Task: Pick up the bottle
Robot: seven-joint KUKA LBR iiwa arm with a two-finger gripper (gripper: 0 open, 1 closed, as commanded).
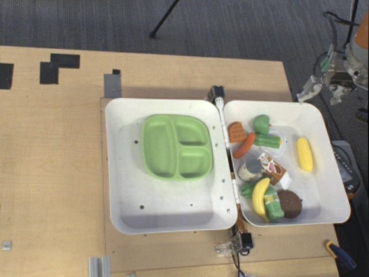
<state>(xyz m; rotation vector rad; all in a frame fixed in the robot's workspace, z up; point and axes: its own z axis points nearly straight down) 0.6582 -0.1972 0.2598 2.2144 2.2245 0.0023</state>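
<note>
from my feed, the biggest thing is the pale wooden surface (pixel 52 172), with a few dark patches toward its far left. on it sit two shallow white bins side by side, touching along their inner walls. the left bin (pixel 130 212) carries a green divided tray (pixel 176 147), lying flat near the middle, one long compartment on its left and two smaller ones on its right.

the right bin (pixel 320 120) holds a cluster of toy food. the arm (pixel 358 56) reaches in at the upper right corner of the view, outside that bin, and the gripper (pixel 323 82) hangs beyond the bin's far right corner, above the floor rather than over the contents. i can make out pale finger-like parts there, but i cannot tell whether the jaws are apart or together; nothing appears between them.

inside the right bin, a yellow corn cob (pixel 304 153) lies alone near the right wall. a banana (pixel 259 196) curves along the near left side, just beside a brown round item (pixel 290 203). a green vegetable (pixel 266 133) lies at the far side, with an orange carrot (pixel 244 144) and a brown slice (pixel 236 131) to its left. the bottle (pixel 251 169), small and greyish, lies in the left middle of this bin, between the carrot and the banana, beside a red and white packet (pixel 271 166).
</note>
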